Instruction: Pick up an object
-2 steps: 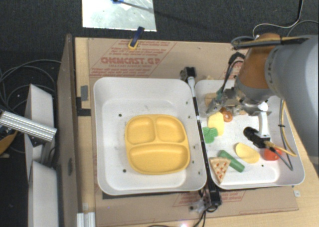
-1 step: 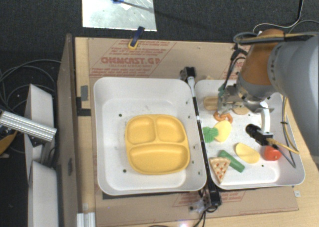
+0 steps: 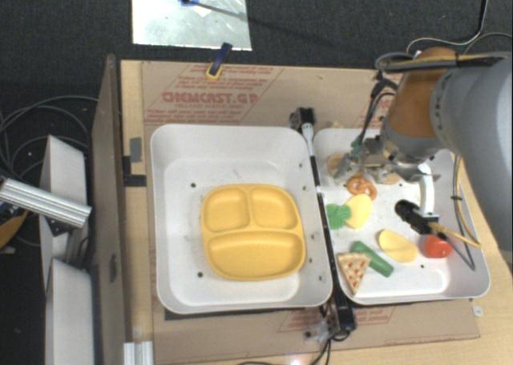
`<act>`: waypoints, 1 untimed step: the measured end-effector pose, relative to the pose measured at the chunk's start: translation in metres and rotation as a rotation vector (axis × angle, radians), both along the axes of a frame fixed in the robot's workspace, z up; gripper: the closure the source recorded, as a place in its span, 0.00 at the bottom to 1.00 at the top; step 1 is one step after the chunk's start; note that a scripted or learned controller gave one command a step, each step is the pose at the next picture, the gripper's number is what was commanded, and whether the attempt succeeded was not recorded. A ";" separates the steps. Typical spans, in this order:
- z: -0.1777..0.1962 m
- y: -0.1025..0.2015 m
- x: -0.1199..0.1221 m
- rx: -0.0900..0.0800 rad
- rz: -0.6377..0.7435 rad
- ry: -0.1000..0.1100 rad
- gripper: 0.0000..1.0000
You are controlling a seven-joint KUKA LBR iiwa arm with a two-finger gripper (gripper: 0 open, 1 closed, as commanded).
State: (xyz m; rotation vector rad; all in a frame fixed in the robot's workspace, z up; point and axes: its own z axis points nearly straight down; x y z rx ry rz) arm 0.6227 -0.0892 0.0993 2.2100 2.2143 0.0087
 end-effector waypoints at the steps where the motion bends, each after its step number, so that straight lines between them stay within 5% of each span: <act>1: -0.010 0.000 -0.011 0.002 0.000 0.003 0.00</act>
